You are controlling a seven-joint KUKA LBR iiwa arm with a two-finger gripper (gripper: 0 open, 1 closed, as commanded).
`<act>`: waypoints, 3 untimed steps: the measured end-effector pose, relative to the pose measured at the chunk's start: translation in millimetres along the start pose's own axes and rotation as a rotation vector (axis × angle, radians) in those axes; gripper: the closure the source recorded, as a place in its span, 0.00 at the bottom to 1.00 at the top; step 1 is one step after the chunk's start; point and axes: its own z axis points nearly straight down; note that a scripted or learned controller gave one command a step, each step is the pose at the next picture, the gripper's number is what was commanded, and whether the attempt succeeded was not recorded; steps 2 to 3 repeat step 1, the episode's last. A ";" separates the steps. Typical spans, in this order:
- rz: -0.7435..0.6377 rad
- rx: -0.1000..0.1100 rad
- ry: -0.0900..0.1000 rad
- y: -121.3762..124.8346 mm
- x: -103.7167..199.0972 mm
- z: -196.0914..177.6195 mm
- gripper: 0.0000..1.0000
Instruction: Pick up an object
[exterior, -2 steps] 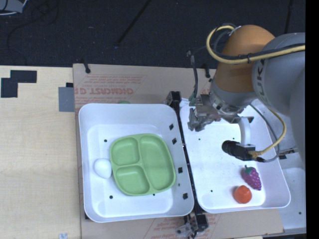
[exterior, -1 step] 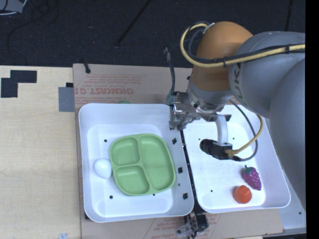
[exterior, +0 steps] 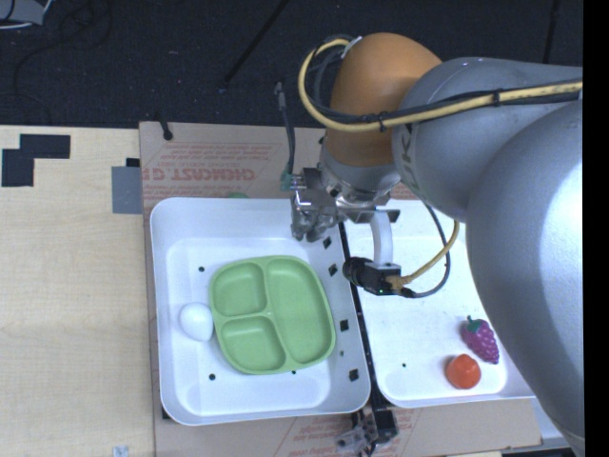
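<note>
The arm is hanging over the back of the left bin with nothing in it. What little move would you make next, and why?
Probably swing the gripper forward and left over the white egg, then lower it. The gripper sits high at the back edge of the left bin, not over any small object. The egg lies on the bin floor beside the green plate, the nearest graspable thing.

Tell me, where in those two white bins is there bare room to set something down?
Left bin: the green tray and white egg crowd the middle; bare strips run along the near and far walls. Right bin: open floor left of the tomato and grapes; its far end sits under the gripper.
</note>
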 end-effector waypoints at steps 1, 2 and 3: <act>0.001 0.001 -0.001 -0.9 -1.3 -0.7 0.00; 0.001 0.001 -0.001 -0.9 -1.3 -0.7 0.00; 0.001 0.001 -0.001 -0.9 -1.3 -0.7 0.00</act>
